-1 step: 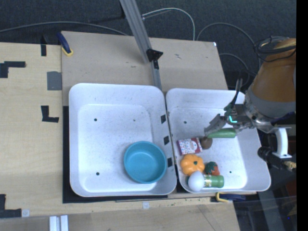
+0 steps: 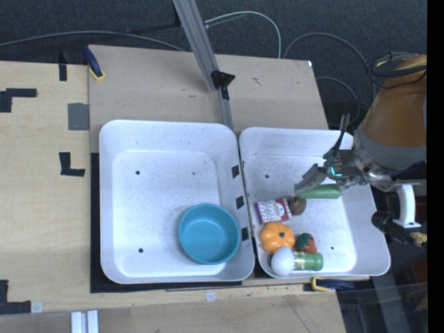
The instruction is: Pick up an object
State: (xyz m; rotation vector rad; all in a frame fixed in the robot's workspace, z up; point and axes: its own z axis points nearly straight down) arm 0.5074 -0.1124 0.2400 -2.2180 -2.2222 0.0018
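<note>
Left bin [image 2: 125,151]: smooth white plastic, speckled, holds a round blue bowl [image 2: 208,233] near its front right corner. Right bin [image 2: 277,148]: red-and-white packet [image 2: 270,210], ribbed orange pumpkin [image 2: 277,236], white egg-shaped ball [image 2: 282,261], green bottle [image 2: 309,260] clustered at front left. Claw [image 2: 305,186] hangs above the packet; finger spread cannot be told. A green cylinder [image 2: 319,193] lies beside it.

A: Any lettering you can make out?
B: None. The small red packet [image 2: 270,210] in the right bin [image 2: 361,252] bears print, but it is too blurred to read.
</note>
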